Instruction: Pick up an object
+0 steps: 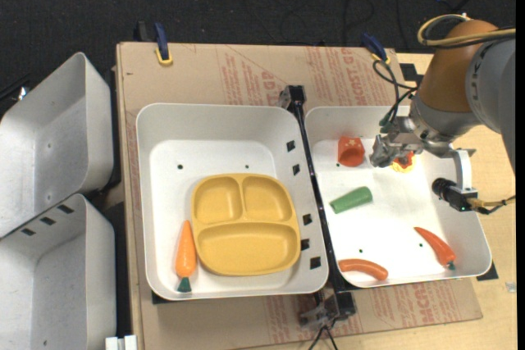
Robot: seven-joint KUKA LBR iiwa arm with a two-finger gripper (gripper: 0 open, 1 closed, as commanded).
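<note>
Nearest us, along the front edge of the right bin (484, 258), lie a sausage (362, 267) and a red chili pepper (435, 244), the pepper slanting toward the bin's front right corner. Across the divider, the left bin (156, 176) carries a yellow divided tray (244, 224) with a carrot (186, 250) just beside the tray's left side, its long axis running front to back. Our gripper (392, 153) hangs low over the back half of the right bin, and we cannot tell from here how it stands. A small yellow-orange object (402, 165) sits directly beneath it, partly hidden, so we cannot say whether anything is held. An orange cup (351, 151) stands just beside the gripper, toward the divider. A green cucumber piece (351, 200) lies near the middle of the bin, forward of the gripper and toward the divider, its long axis running roughly across the bin with a slight tilt. We judge the yellow-orange object the likeliest target, since it is right under the gripper; the move turns on closing straight down there without nudging the cup.
</note>
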